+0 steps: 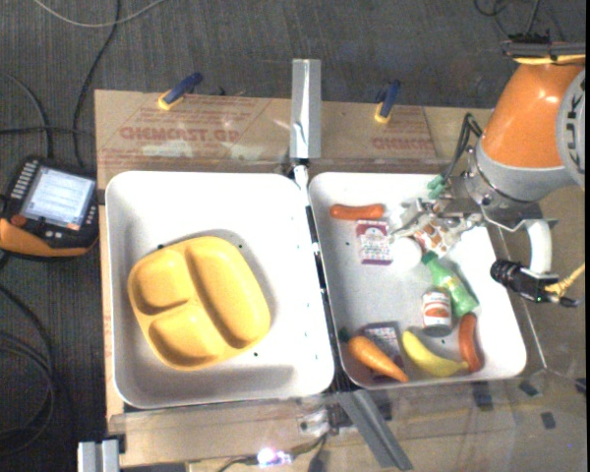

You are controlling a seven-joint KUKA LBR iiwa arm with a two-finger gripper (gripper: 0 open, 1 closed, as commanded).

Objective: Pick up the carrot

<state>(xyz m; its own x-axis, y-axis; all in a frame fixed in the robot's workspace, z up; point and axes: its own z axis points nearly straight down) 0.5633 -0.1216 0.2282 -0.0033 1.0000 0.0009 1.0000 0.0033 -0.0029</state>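
The carrot (375, 355) is orange and tapered. It lies in the front left corner of the right bin (404, 281), beside a yellow banana (432, 355). My gripper (428, 222) hangs over the back of the same bin, well behind the carrot and a little to its right. It is close above a small pile of items there, and nothing in the view links it to the carrot. The grey arm with its orange band (529, 116) reaches in from the right.
The right bin also holds an orange-red sausage (357, 210), a pink carton (374, 243), a green bottle (450, 287), a small can (436, 311) and a red piece (469, 341). A yellow divided plate (199, 300) sits in the left bin (147, 195).
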